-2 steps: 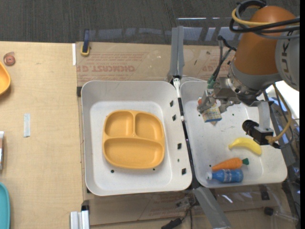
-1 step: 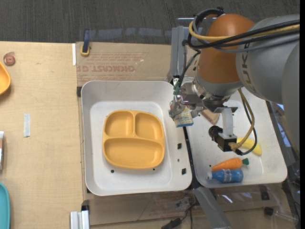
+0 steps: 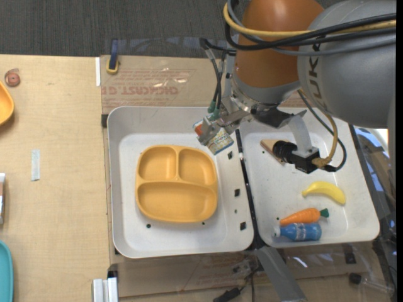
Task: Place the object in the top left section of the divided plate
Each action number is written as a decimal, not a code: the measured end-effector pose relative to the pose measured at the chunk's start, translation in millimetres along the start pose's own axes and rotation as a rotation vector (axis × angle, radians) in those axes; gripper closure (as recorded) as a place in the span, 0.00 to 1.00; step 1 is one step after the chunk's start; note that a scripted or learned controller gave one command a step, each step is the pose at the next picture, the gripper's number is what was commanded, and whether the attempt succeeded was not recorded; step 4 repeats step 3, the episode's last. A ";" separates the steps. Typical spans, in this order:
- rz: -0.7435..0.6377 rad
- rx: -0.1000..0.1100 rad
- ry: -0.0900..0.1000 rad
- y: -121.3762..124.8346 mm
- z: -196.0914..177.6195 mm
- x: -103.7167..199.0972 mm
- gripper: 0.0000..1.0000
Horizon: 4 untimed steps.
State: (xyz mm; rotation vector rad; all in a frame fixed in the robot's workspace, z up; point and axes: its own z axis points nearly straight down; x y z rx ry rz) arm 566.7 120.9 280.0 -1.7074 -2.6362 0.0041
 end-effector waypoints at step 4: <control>-0.163 0.001 0.000 25.1 49.3 80.4 0.00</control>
